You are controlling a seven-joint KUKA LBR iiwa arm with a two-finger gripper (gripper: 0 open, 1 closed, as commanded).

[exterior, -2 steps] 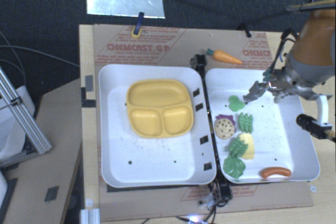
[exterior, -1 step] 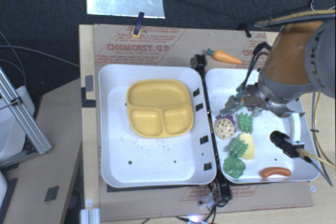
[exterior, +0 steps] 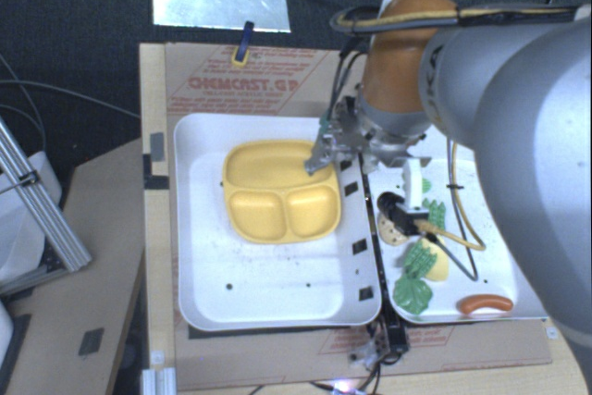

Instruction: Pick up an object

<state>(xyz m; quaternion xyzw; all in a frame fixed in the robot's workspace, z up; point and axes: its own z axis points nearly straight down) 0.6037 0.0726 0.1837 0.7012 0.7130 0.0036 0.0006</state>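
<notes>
Yellow tray [exterior: 277, 194] rim touched by gripper [exterior: 321, 160]; open/closed state can't tell.

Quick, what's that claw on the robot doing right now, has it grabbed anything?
Gripper: over the right rim of the yellow divided tray in the left bin; whether it grips anything cannot be told.

You can read red lettering, roughly "CHEMCAST G P", printed on the brown protective sheet [exterior: 242, 84] lying under the bins on the desk; its smaller print stays illegible.
</notes>
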